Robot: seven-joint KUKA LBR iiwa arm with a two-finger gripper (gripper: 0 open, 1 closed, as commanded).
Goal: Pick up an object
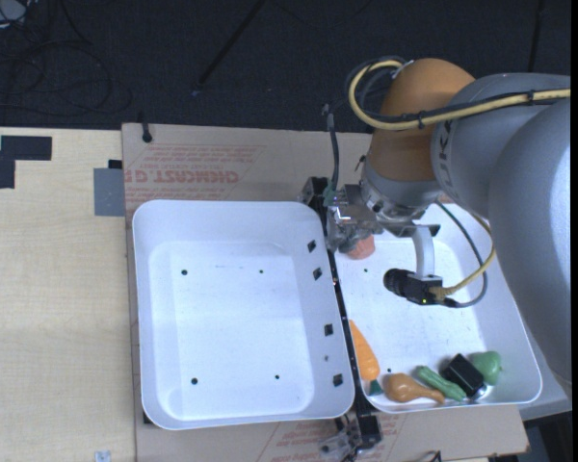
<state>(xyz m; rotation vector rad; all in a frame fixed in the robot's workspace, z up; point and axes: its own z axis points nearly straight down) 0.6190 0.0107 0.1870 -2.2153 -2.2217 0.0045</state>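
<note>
Your likeliest target, a small pinkish object [362,247], sits at the right bin's [506,330] upper left, right under the end effector [352,231]. Whether it's gripped, you cannot tell. Next comes a straight lift. The pale desk [48,287] meets dark floor behind.

Grey arm [506,152], orange band [419,114] (yellow and black cables looping around it).
</note>
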